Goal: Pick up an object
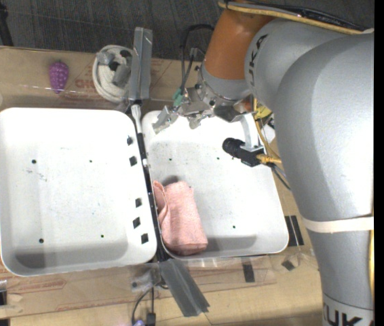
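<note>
A folded pink cloth [179,216] lies against the left wall of the right bin [266,202], near its front. My gripper [167,116] hangs over the back left corner of that bin, well behind the cloth and apart from it. Its fingers [162,119] point left toward the divider, spread a little, with nothing between them. The grey arm with its orange band [233,43] reaches in from the right and hides the bin's right back part.
The left bin [15,182] sits beside the right one, split by a grey divider bar [140,73]. Behind the bins on the bench lie a purple grape-like object [58,75] and a white coil of cable [112,72].
</note>
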`<state>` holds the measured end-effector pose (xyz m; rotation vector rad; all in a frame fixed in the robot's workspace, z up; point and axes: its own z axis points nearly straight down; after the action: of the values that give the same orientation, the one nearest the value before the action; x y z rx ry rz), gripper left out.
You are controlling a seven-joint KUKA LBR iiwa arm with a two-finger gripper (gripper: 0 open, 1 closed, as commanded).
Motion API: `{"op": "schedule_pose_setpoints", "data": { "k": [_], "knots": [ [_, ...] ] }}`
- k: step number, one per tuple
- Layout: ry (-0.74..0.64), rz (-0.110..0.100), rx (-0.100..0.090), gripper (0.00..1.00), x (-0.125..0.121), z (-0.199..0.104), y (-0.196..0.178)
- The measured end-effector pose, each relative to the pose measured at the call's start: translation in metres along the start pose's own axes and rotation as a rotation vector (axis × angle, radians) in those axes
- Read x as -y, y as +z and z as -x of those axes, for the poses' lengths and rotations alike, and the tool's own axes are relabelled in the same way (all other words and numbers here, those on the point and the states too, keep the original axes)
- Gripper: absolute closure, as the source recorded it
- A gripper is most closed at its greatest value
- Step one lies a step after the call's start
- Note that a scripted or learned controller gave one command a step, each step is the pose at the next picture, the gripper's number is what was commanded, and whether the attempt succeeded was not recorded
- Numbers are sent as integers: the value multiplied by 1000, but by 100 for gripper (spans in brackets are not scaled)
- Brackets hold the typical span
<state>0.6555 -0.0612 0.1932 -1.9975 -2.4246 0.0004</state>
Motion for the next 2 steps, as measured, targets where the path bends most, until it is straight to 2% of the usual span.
{"op": "schedule_pose_setpoints", "data": {
  "k": [1,2],
  "knots": [
    [40,-1,0,0,23,25,-88],
    [63,-5,-1,0,106,27,-8]
  ]
}}
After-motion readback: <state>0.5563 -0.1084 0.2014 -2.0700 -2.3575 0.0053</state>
